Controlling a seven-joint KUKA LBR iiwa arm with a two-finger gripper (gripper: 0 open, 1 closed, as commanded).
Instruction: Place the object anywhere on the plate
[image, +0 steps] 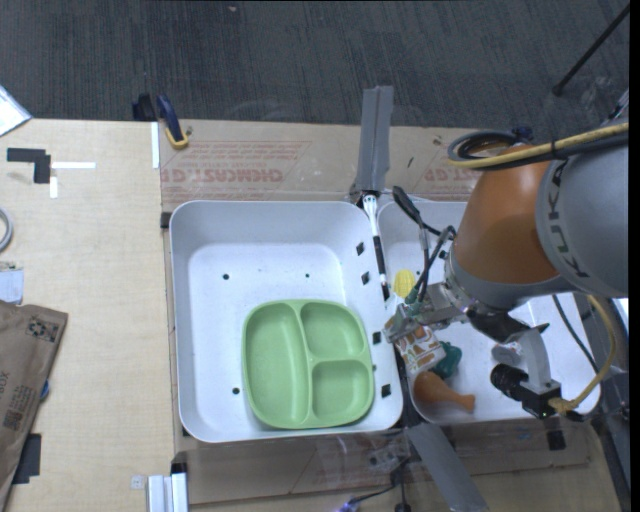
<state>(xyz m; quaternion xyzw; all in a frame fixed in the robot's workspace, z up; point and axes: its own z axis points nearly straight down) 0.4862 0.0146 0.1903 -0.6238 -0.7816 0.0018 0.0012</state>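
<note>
Where arm (560, 215) reads "KUKA" | green plate (308, 363) unmarked | left bin (190, 300)

Lighting: even, diffuse, from overhead; overall moderately bright; no hard-edged shadows. Left bin (200, 300): white floor near overexposed, faint speckle barely legible; soft shading along the inner walls. Green plate (308, 362): evenly lit, mild sheen on the divider ridges; thin soft shadow at its lower rim. Arm (520, 230): orange band carries a broad soft highlight; dim shadow beneath it over the right bin (570, 335). Dark floor (300, 50) at top: underexposed, grainy. Focus: moderately soft throughout; small items under the arm indistinct; straight edges bow slightly toward the frame's borders.
</note>
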